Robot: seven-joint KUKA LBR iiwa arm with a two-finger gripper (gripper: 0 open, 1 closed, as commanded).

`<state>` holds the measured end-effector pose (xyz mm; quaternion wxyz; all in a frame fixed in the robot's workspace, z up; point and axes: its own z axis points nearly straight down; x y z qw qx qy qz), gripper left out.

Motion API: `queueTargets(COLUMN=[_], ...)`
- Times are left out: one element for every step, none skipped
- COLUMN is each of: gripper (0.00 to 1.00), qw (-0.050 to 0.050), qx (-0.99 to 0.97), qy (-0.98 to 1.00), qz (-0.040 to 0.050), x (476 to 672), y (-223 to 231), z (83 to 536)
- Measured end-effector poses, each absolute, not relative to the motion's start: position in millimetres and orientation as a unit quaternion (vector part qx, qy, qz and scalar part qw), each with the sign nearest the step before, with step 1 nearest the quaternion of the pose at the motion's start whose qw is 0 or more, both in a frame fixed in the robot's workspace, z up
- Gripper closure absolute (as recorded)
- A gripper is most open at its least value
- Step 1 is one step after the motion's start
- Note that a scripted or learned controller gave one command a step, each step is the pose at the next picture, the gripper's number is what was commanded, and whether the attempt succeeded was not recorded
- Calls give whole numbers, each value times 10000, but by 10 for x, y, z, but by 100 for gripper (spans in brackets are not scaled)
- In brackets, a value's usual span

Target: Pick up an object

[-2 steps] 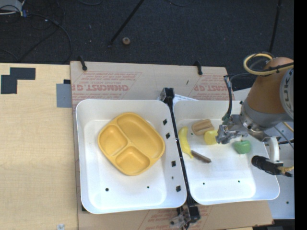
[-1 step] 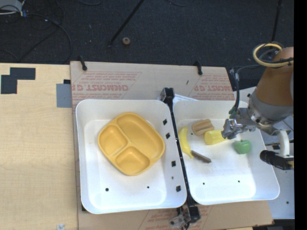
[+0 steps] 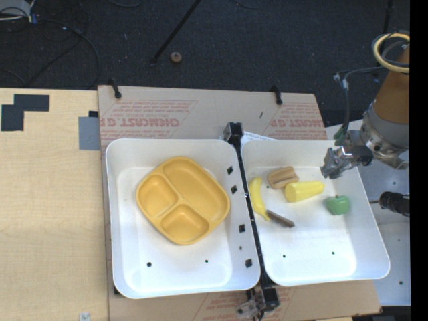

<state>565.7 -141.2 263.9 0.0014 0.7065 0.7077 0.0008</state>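
Note:
The right bin (image 3: 348,259) holds a yellow banana (image 3: 257,198) by its left wall, a tan bread-like piece (image 3: 281,176), a yellow cone-shaped piece (image 3: 303,190), a small green object (image 3: 338,204) and a thin brown stick (image 3: 281,219). My gripper (image 3: 332,164) hangs over the bin's upper right part, just right of the yellow piece and above the green object. Nothing shows between its fingers.
The left bin (image 3: 127,259) holds a yellow three-compartment plate (image 3: 182,199). A black divider (image 3: 243,206) runs between the bins. The arm's grey body with orange band (image 3: 394,99) stands at the right. Cardboard lies under the bins, dark floor with cables behind.

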Motion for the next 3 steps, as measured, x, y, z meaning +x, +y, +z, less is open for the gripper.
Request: queueTargets(gripper=[100, 100, 100], qw=[-18, -12, -11], qx=[7052, 7055, 7056], qy=[7091, 7088, 7086], qz=[-3, -6, -8], x=[5743, 5907, 6049], y=[-786, -213, 352], z=[2566, 2504, 2402])
